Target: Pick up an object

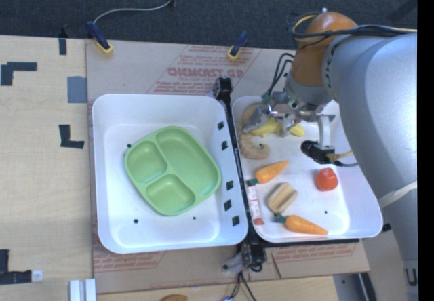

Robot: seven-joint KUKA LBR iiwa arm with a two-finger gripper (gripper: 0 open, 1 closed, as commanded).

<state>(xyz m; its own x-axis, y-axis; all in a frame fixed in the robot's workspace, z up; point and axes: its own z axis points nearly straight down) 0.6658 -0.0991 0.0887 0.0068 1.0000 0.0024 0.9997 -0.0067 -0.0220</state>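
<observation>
The gripper [277, 114] was lowered into the far end of the right bin [352, 222], directly over a yellow banana-like toy [268, 128]; whether that toy was gripped could not be told, nor the state of the end effector. A beige round piece [255, 148] lay just beside the yellow toy. Nearer the middle, an orange carrot [271, 171], a red tomato [326, 179] and a tan bread roll [281, 196] were spread apart, with a second carrot [304, 225] near the front rim. A green divided plate [172, 169] was seen in the left bin [108, 157].
</observation>
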